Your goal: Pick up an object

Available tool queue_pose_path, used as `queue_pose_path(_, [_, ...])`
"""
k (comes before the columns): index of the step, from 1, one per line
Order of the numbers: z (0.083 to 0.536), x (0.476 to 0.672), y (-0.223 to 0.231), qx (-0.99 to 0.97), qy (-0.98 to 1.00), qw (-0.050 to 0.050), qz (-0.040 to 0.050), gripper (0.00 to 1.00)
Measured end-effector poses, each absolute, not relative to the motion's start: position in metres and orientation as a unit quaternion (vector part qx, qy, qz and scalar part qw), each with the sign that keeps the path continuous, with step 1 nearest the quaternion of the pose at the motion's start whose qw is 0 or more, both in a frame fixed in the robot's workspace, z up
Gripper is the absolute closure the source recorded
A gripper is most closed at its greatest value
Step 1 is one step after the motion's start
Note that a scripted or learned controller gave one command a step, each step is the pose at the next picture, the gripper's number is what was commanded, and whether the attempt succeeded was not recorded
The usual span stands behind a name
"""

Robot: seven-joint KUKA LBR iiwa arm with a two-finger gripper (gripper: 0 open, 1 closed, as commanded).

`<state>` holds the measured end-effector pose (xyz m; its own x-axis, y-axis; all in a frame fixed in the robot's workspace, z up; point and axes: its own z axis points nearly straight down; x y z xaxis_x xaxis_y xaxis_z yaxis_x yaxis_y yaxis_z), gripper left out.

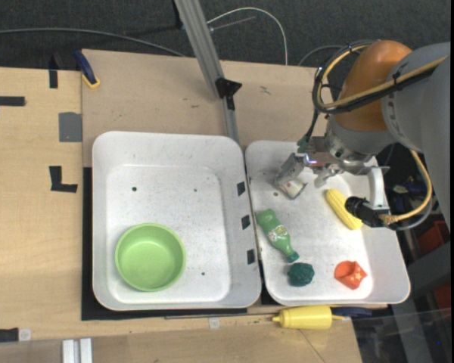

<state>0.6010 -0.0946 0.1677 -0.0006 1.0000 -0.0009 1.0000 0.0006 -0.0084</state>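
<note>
You have a yellow mustard bottle lying on the counter just beside the right bin's front edge. A yellow and blue clamp sits at the counter's far left corner. A grey metal pole slants up behind the bins.

A pale wooden table fills the frame's left and centre, marked with black tape pieces. Dark grey carpet floor runs along the top.
</note>
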Motion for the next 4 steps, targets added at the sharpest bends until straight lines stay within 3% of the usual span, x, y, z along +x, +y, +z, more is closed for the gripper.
queue_pose_path(1, [0.11, 0.599, -0.104, -0.707, -0.707, 0.003, 0.0031, 0.0])
queue_pose_path(2, [0.124, 0.601, -0.103, -0.706, -0.708, 0.001, 0.0012, 1.0])
queue_pose_path(4, [0.229, 0.613, -0.105, -0.707, -0.708, -0.002, -0.001, 1.0])
